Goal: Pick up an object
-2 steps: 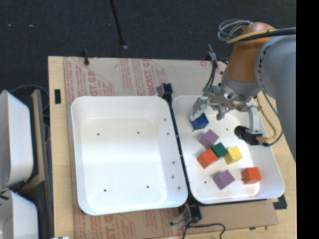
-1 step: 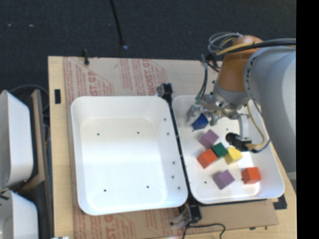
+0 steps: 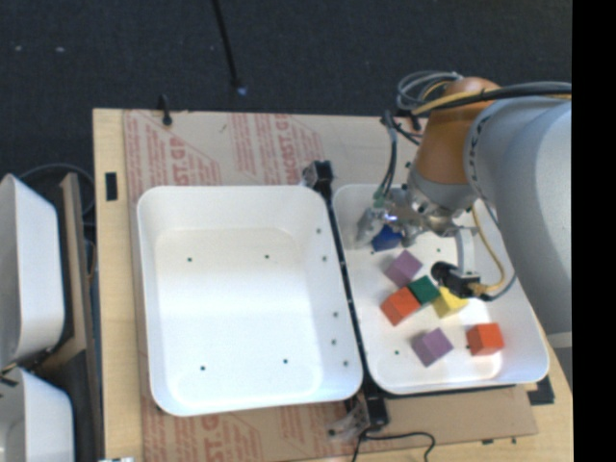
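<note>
My gripper point(image 3: 383, 227) hangs over the far left part of the right bin point(image 3: 462, 379), below the orange wrist band. A blue block point(image 3: 386, 241) sits right at the gripper's tip, partly covered by it; whether it is gripped is hidden. Just in front of it lie a purple block point(image 3: 404, 267), a green block point(image 3: 423, 290), an orange block point(image 3: 399, 305) and a yellow block point(image 3: 449, 302), packed close together. A second purple block point(image 3: 432, 346) and a second orange block point(image 3: 485, 339) rest nearer the bin's front edge.
The left bin point(image 3: 241, 287) stands beside the right one, their rims touching along the middle. Cables point(image 3: 476, 282) trail from the wrist over the yellow block. The big grey arm body point(image 3: 525, 200) covers the right bin's far right side.
</note>
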Controlling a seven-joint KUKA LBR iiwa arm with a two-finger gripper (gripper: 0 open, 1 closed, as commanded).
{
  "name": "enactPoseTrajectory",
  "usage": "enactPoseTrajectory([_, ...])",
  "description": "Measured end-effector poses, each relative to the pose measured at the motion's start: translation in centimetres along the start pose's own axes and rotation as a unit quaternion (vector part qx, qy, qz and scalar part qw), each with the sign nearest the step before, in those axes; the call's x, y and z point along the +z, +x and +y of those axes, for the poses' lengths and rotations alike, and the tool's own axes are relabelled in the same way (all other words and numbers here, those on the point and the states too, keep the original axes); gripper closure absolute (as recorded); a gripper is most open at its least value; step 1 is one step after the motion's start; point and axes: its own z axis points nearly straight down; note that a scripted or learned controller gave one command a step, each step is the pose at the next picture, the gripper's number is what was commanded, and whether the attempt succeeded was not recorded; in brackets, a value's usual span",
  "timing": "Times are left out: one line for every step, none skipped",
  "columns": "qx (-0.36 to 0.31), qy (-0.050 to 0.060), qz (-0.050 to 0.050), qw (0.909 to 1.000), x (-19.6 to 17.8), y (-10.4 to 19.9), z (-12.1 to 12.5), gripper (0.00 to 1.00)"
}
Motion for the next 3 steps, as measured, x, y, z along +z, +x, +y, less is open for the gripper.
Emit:
enactPoseTrajectory([0.001, -0.001, 0.000, 1.0000, -1.1, -0.1, 0.1, 1.00])
enactPoseTrajectory([0.000, -0.002, 0.000, 1.0000, -5.3, -0.2, 0.2, 1.00])
enactPoseTrajectory([0.000, -0.002, 0.000, 1.0000, -11.5, 0.1, -0.1, 1.00])
